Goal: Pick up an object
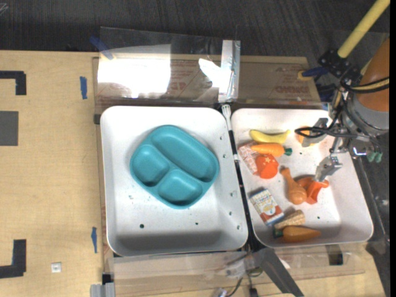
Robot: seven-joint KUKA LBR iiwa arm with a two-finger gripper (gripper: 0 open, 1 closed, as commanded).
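The right bin [361,210] holds several toy foods. A yellow banana [269,135] lies at the back, with an orange carrot [267,148] and a red-orange tomato [267,166] just below it. A brown drumstick [294,187] lies mid-bin, touching a small red piece [315,190]. A little printed carton [266,204], a corn cob [289,219] and a second carrot [299,232] lie near the front. My gripper [324,169] hangs over the right part of this bin, just above the red piece, with nothing seen in it.
The left bin [124,215] carries a teal divided plate [174,164]. A clear plastic sheet [167,73] stands behind the bins. Cables and the wrist [365,116] crowd the right bin's far right corner.
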